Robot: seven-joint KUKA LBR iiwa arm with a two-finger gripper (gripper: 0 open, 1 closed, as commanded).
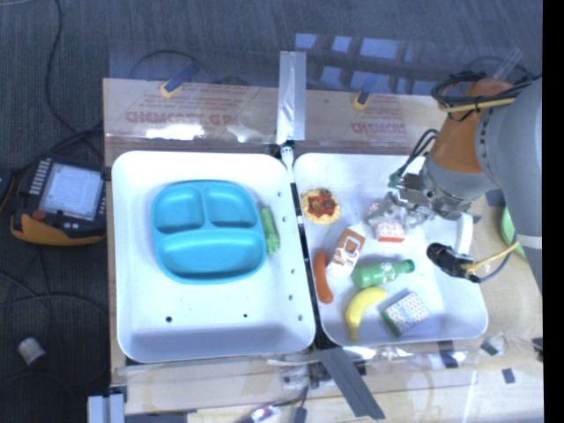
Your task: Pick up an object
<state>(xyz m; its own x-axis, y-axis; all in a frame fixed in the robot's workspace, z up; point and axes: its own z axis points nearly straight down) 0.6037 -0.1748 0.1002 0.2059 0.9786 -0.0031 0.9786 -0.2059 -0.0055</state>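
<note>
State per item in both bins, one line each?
Blue tray: flat in left bin.
Green pod: at tray's right edge.
Pizza: flat, right bin.
Carrot: lying by the divider.
Green bottle: on its side.
Banana: lying flat.
Gripper: low over a small red-white item.

Evenly bright overhead light with soft, short shadows. Glare streaks the clear tape (189, 130) on the far cardboard (352, 117) and washes out the white bins (132, 263). Slightly soft focus overall; the gripper (398, 210) looks blurred, perhaps from motion.
</note>
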